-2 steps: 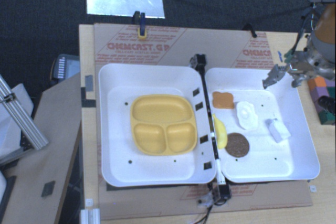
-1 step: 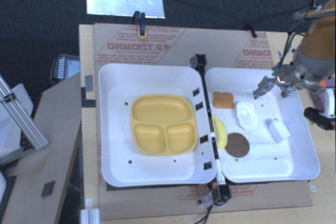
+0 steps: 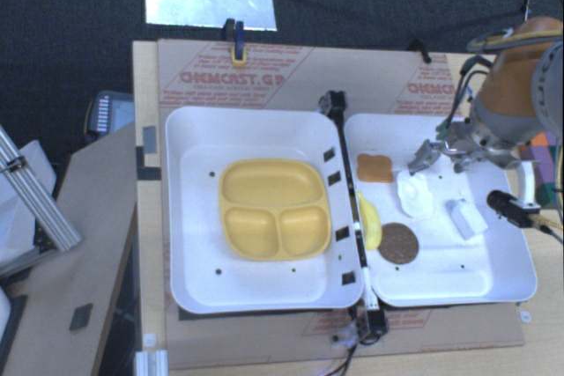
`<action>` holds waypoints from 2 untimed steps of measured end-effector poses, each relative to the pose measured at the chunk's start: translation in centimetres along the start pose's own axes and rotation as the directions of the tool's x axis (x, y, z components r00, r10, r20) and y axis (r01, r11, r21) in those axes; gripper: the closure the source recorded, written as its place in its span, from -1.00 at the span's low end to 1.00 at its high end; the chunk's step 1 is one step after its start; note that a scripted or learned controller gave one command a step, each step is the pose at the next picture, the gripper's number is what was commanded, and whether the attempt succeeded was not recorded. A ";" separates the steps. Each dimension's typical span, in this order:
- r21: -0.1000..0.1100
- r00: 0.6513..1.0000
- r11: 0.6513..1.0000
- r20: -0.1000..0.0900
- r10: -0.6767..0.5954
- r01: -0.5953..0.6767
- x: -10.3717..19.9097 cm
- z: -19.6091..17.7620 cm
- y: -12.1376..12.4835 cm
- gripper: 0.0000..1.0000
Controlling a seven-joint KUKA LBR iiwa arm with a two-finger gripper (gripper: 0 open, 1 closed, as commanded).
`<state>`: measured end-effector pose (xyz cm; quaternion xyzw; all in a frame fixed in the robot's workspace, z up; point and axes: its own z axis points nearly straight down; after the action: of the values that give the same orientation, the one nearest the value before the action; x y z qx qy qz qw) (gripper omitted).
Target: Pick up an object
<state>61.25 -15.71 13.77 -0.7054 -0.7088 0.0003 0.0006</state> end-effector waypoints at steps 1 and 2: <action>-0.002 1.000 1.000 0.000 0.003 -0.003 0.0 5.1 0.1 -1.00; -0.008 1.000 1.000 0.002 0.002 -0.002 0.0 3.7 0.2 1.00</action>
<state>61.48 -15.73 10.06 -0.7059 -0.7083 -0.0016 -0.0030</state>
